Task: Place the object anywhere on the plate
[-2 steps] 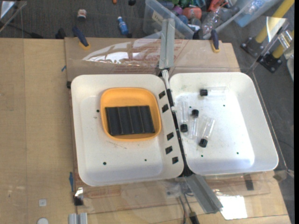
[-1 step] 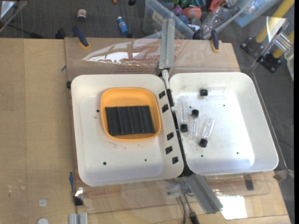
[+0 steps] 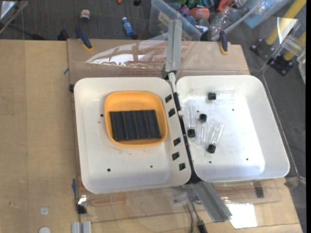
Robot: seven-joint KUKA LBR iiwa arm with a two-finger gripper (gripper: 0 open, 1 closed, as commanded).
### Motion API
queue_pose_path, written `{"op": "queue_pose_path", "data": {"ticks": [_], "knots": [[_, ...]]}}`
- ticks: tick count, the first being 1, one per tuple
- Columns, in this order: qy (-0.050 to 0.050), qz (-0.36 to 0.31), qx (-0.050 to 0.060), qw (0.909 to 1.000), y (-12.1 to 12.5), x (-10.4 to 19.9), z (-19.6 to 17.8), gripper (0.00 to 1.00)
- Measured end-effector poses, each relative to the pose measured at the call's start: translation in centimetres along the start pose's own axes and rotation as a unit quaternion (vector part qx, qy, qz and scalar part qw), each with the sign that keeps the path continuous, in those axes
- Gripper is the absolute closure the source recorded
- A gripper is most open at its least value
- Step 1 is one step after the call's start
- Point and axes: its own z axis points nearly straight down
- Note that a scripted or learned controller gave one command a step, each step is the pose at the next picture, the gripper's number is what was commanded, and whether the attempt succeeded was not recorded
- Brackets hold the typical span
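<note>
Right bin (image 3: 252,130) holds four vials (image 3: 214,135); left, one plate (image 3: 136,101).

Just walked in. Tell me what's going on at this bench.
Nothing is being handled at this moment. The left bin holds an orange plate with a black ribbed block lying on it. The right bin holds several small clear vials with black caps, scattered near its middle, none on the plate. So the placing has not yet been done for them. A clear tub of bright toys stands beyond the bench.
</note>
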Motion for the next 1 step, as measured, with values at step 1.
{"op": "queue_pose_path", "data": {"ticks": [1], "knots": [[0.000,-0.138,-0.001,0.9904,-0.17,-0.19,0.01,1.00]]}}
